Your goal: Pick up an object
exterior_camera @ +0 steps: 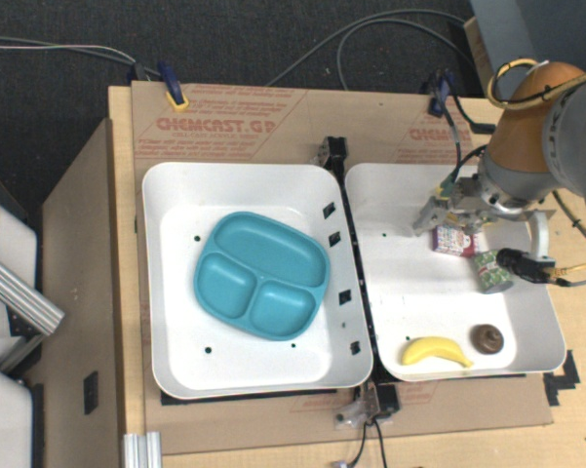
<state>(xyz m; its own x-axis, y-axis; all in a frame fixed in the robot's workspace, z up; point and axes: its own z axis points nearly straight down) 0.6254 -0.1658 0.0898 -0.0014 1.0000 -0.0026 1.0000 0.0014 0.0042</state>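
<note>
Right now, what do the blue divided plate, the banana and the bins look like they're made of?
Blue divided plate: looks like moulded plastic, matte to satin, uniform teal with soft rounded compartment ridges. Banana: probably a plastic or foam toy, given its even bright yellow and smooth skin; real fruit can't be ruled out. White bins: seemingly thin formed plastic, smooth with a faint sheen and rounded corners.

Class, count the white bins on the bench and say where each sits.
2. One bin is on the left, holding a blue plate; the other bin is beside it on the right, under the gripper.
</note>
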